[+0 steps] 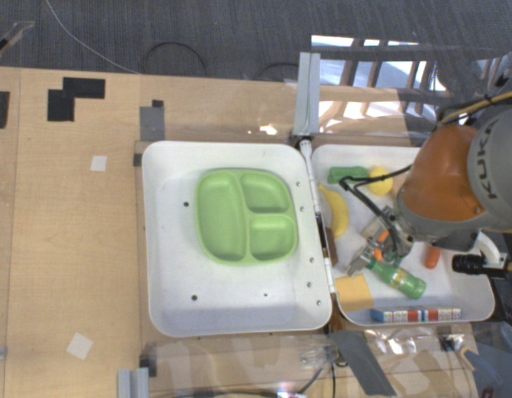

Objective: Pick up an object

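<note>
Green bottle (401, 279) with an orange neck lies tilted in the right bin (480, 301), lower right of the frame, its neck end touching the claw (378, 247); whether the claw is clenched I cannot tell. Just beside it sit a yellow block (354, 290), a banana (338, 208) and a striped box (416, 314). A green divided plate (244, 215) fills the left bin (177, 297) on the worktop (65, 247).

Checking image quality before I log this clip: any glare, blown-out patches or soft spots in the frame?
Camera view: bright glare on the metal frame above the right bin; the left bin is evenly lit, with soft shadow under the green tray; the arm looks slightly soft; the bottle reads clearly.
</note>
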